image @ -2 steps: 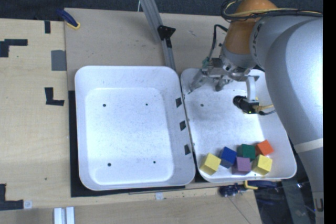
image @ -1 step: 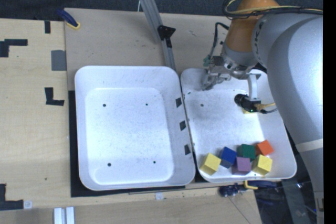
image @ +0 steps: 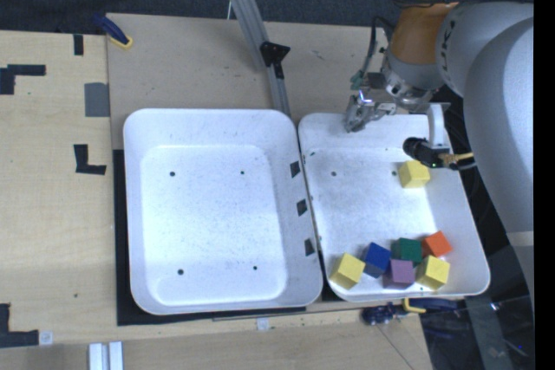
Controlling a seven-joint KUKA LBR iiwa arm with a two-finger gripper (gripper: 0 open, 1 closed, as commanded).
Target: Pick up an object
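**Gripper high over the far rim, blocks waiting below**

Wooden tabletop [image: 199,65] carries two bins. Whether the fingers are wide or narrow I cannot tell; the gripper [image: 357,119] hangs at the right bin's [image: 364,212] far edge. Best target: the lone yellow block [image: 414,174], with open floor around it, unlike the near-corner cluster [image: 395,262].

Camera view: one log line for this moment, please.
gripper over right bin's far edge | nothing held | yellow block alone | five blocks near corner

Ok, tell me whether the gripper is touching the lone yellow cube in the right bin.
Apart. The camera view shows the gripper at the right bin's far edge, with bare white floor between it and the lone yellow cube.
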